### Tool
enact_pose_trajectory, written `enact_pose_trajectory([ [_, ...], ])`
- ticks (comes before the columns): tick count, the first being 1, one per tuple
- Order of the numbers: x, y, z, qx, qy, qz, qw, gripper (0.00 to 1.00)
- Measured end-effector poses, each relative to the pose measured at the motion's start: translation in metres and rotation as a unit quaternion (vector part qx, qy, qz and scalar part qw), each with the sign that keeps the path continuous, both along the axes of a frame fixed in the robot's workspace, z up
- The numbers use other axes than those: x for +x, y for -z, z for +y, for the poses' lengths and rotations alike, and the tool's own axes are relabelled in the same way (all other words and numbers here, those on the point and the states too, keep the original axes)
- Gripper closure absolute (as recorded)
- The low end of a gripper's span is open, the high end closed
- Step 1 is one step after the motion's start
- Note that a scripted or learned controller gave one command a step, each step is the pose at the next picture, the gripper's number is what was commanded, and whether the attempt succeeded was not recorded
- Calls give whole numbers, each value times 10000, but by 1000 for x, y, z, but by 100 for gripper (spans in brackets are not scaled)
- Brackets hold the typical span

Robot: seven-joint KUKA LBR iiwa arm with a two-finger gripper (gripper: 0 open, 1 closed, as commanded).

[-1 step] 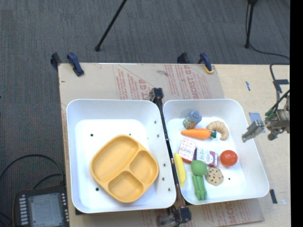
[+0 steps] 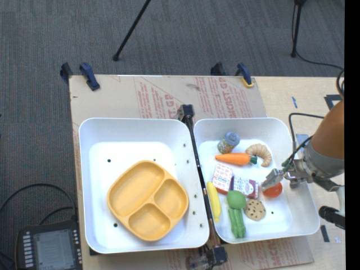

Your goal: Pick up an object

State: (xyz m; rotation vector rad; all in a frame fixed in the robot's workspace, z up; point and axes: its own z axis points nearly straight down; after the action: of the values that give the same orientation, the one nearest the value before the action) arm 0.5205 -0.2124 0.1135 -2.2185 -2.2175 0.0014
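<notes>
Two white bins sit side by side on the bench, and the left bin just has a big yellow divided plate lying in it. The right bin is where all the pickable stuff is, so that's where the job happens.

The arm comes in from the right, and its gripper is low over the right side of that bin, just beside a red tomato-looking thing. Honestly I can't tell if the fingers are apart or together, too small and blurry there, and I can't see anything between them, so I'd say nothing's picked up yet. My read: it's at the reach/approach stage, with the actual grab and lift both left to do.

Rest of the toy food, roughly big to small: a carrot across the middle, a green veggie near the front, a yellow banana along the left wall, a croissant next to the carrot tip, two small printed cartons in the centre, a cookie, and a little greyish lump at the back.
</notes>
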Motion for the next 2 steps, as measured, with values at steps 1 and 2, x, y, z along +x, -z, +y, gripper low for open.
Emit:
enact_pose_trajectory([
  [1,4,-15,-2,-14,14,-55,10000,100],
  [2,1,-12,-1,-4,22,-18,10000,0],
])
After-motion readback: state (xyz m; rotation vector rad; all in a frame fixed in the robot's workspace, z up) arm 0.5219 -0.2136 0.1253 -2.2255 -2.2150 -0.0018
